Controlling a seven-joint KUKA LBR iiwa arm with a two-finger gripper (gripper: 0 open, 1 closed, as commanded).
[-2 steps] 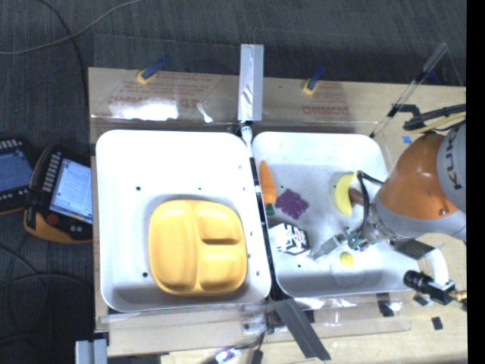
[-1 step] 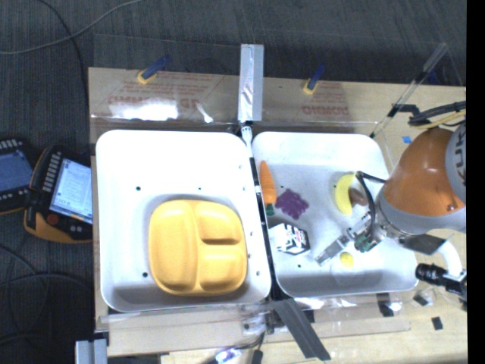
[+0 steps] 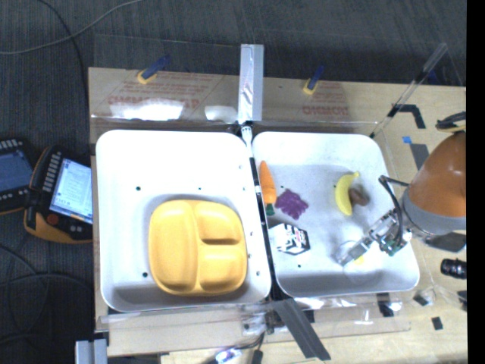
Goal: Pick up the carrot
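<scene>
Two white bins sit side by side. The left bin (image 3: 121,165) holds one yellow divided tray (image 3: 198,245). The right bin (image 3: 379,165) holds one carrot (image 3: 267,183), one purple piece (image 3: 291,202), one banana (image 3: 346,192) and one black-and-white packet (image 3: 290,237). The gripper (image 3: 350,255) hangs low near the bin's front right; its finger spread cannot be told. The carrot lies well apart, against the left wall.

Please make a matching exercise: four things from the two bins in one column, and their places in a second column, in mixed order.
Things:
1. orange carrot
2. yellow divided plastic tray
3. yellow banana
4. purple bunch of grapes

Places:
A. left bin
B. right bin, just right of the carrot
C. right bin, along its left wall
D. right bin, toward its right side

Pairs: 1-C, 2-A, 3-D, 4-B
</scene>
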